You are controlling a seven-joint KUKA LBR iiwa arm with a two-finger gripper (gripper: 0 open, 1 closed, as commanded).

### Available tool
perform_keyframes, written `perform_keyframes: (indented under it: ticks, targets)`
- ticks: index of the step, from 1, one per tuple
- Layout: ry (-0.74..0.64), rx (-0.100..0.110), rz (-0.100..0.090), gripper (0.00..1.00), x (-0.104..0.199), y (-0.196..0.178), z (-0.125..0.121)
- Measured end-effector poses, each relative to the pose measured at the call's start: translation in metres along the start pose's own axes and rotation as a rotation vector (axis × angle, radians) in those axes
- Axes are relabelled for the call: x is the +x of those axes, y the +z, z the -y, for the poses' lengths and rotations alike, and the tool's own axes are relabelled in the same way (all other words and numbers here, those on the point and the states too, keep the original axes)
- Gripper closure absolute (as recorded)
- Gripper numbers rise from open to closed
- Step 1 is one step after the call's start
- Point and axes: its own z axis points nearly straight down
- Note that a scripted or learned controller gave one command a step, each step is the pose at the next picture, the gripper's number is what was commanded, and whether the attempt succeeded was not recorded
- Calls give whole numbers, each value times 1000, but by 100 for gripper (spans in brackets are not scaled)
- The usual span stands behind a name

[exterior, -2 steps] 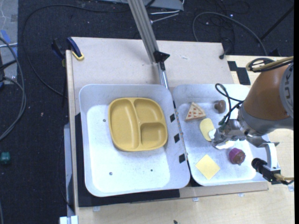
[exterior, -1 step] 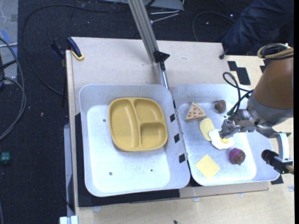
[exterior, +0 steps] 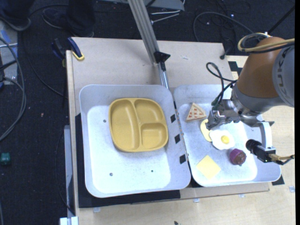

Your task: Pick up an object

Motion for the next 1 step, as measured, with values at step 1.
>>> perform_keyframes:
  ticks: [1]
  targets:
    - [0,-1,0,100,49,-16,-26]
